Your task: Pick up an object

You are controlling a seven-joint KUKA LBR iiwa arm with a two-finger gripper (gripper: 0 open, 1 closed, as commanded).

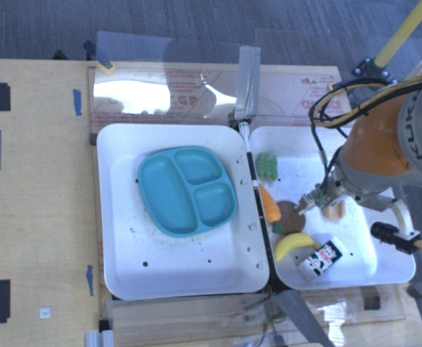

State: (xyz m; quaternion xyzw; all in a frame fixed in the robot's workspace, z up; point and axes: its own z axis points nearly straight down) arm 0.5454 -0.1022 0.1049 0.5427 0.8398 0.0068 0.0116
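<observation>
Two white bins (117, 215); at three o'clock, gripper (319, 199) hovers beside brown object (290, 215), grip unreadable, nothing lifted.

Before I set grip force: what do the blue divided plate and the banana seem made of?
Blue divided plate: probably moulded plastic, one even matte colour with rounded compartment edges. Banana: looks like a smooth plastic toy, uniformly yellow, though real fruit cannot be excluded.

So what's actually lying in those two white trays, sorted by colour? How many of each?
Blue: 1, the divided plate in the left bin
Green: 1, the knobbly toy
Orange: 1, the carrot-like piece
Brown: 1, the round lump
Yellow: 1, the banana
Black and white: 1, the small box
Total: 6, five of them in the right bin
</observation>
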